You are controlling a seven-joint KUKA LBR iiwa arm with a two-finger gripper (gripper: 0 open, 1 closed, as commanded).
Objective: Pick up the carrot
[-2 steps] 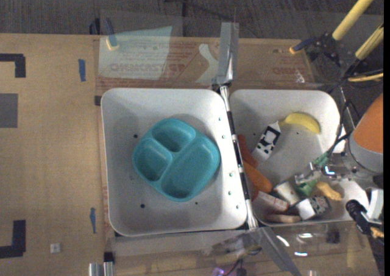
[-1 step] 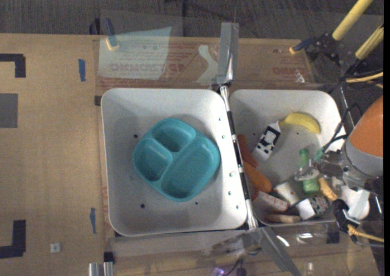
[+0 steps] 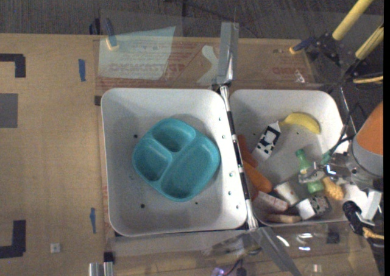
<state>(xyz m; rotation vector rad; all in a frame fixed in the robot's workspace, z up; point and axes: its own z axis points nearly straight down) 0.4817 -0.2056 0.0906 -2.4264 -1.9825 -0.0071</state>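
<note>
The carrot [image 3: 257, 177] is an orange stick lying at a slant along the left wall of the right bin [image 3: 244, 105], its lower end toward the bin's front. My gripper [image 3: 314, 175] hangs over the right part of that bin, beside a green bottle [image 3: 306, 165] and well to the right of the carrot, not touching it. The arm's orange band [image 3: 373, 139] sits at the view's right edge.
The right bin also holds a yellow banana [image 3: 303, 122], a white box with black marks [image 3: 267, 140], a yellow-orange corn-like item [image 3: 333, 188] and several small packets at the front. A teal divided plate [image 3: 177, 159] lies in the left bin [image 3: 116, 116].
</note>
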